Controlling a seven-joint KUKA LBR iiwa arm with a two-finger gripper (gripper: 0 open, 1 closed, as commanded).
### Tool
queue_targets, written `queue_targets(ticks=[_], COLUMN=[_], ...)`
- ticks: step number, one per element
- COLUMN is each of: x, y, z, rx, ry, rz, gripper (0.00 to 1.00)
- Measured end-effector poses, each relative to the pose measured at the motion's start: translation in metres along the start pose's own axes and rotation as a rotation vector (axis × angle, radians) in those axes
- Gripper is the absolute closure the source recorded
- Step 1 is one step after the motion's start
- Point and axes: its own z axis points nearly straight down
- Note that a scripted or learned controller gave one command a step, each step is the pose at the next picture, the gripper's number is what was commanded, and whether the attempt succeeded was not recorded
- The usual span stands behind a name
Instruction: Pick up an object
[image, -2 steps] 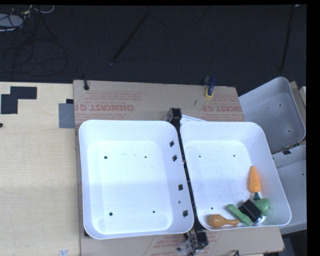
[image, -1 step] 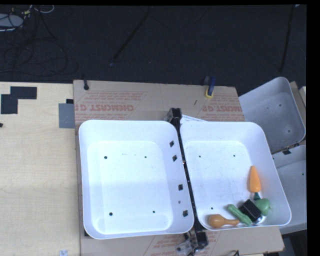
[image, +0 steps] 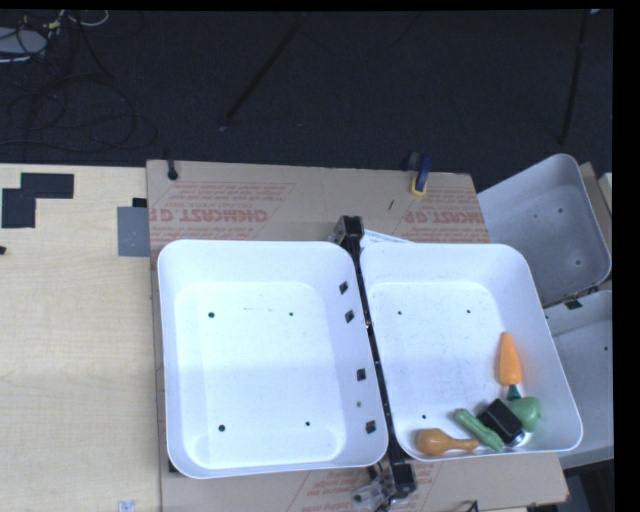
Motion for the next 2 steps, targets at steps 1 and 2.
queue_targets(ticks=[1,2], x=[0.0,0.0], y=[0.0,0.0], z=[0.0,0.0], rx=[0.0,0.0], ry=[0.0,0.0], rz=[0.0,-0.001], gripper=[1.0,1.0])
